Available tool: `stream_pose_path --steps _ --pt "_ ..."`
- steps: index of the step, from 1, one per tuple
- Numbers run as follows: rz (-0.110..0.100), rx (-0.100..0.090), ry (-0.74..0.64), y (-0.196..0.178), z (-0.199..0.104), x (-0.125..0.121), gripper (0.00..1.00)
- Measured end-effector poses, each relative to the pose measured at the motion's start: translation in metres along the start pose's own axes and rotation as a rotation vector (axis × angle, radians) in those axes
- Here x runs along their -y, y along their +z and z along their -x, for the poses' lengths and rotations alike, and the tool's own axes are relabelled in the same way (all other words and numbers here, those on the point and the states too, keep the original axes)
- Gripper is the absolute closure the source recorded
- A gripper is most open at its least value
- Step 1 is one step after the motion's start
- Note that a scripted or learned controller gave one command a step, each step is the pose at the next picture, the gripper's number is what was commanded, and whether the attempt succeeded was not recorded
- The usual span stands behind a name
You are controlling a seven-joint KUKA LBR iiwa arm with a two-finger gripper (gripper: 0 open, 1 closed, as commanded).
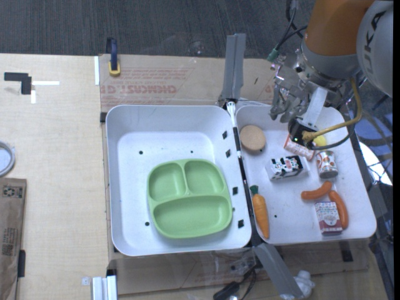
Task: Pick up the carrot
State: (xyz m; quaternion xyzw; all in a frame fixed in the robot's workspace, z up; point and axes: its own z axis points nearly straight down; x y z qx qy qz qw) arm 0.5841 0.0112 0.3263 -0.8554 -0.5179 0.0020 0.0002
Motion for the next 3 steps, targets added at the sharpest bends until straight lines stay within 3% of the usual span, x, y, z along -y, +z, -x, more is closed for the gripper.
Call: stream_pose_path --steps 1,2,3 --pt "-0.002 0.001 -0.078 0.074 -0.008 0.068 1.00" --pt "-0.003 0.001 -0.051 0.224 -0.037 0.140 1.00" --pt "0.000 0.001 -0.250 0.112 -0.030 0.077 1.00"
